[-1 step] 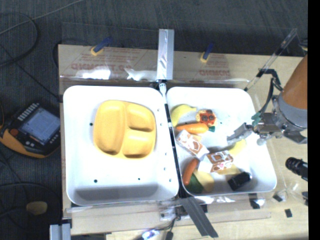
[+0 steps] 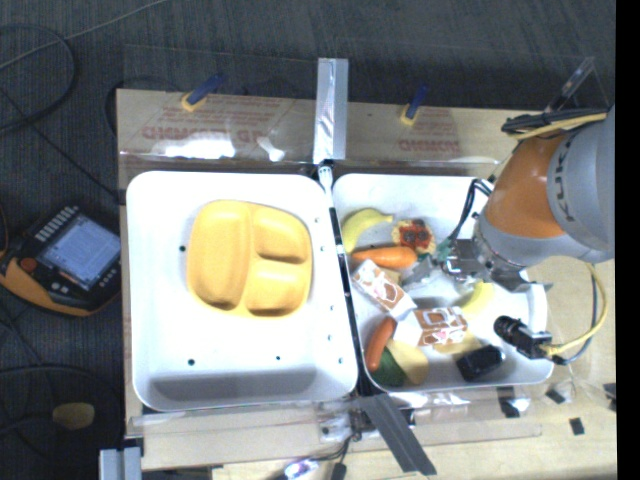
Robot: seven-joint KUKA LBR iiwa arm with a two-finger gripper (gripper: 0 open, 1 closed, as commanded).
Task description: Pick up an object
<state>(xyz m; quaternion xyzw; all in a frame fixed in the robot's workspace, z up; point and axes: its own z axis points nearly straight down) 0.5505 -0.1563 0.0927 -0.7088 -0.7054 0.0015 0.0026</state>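
The tool (image 2: 447, 260) hangs low in the right white bin (image 2: 350, 298), just beside the orange plastic carrot (image 2: 385, 258); its closure I cannot tell. Crowded toys touch, so a grasp may slip or snag neighbours.

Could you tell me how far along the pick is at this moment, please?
Done: the arm has reached over the right bin, above the toy food near the carrot. In hand: nothing visibly lifted; the gripper is hard to read. Left: grasping and lifting an item. The yellow tray sits in the left bin.
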